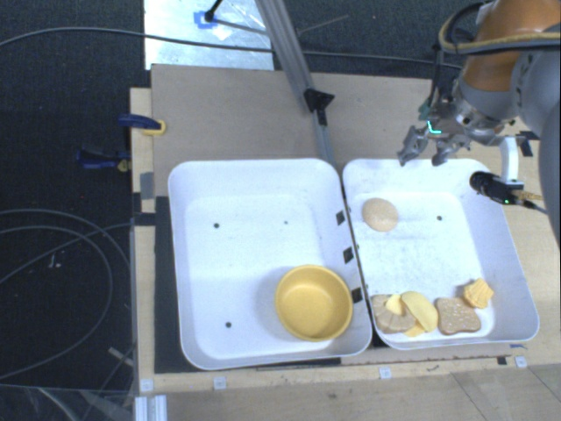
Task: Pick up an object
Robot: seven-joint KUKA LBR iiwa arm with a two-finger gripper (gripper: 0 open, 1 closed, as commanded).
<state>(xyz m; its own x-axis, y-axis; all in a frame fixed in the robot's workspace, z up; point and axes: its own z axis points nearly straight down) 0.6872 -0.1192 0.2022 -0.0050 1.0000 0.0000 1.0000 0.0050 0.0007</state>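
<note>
Fingers (409, 154) spread apart, holding nothing, above the right bin's (517, 261) far rim — the oval bread roll (380, 214) lies lengthwise left-right.

Dark carpet-like floor (61, 77), loose cables (53, 261), brown bench (228, 112).

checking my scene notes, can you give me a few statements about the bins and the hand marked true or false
1. The yellow bowl sits in the left bin. True.
2. The hand holds the beige round object. False: that object lies on the floor of the right bin, apart from the hand.
3. The toast slice lies at the right bin's near edge. True.
4. The hand hovers over the left bin. False: it is above the right bin's far rim.
</note>
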